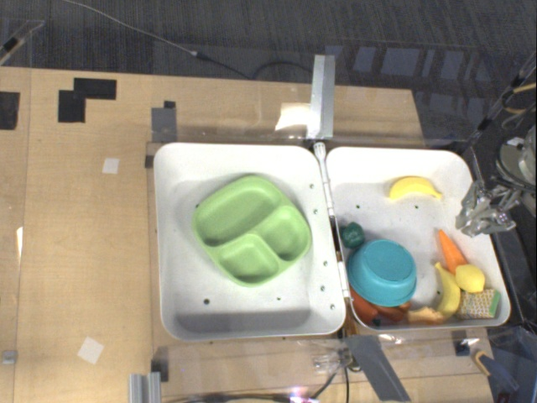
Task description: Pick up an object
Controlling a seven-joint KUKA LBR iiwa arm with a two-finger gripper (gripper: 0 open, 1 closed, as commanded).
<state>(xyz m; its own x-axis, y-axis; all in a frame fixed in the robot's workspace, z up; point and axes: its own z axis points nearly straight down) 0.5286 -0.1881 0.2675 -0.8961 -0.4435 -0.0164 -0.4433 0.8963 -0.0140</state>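
The right bin holds a yellow banana near its back, a blue bowl turned over toward the front, a dark green piece beside the bowl, an orange carrot, another yellow banana, a yellow lemon-like fruit and a tan sponge-like block. An orange-red object peeks from under the bowl. My gripper hangs over the right bin's right rim, just above the carrot. Nothing shows between its fingers.
The left bin holds a green divided plate. A metal post stands behind the wall between the bins. Wooden bench surface lies to the left. Cables run behind the bench.
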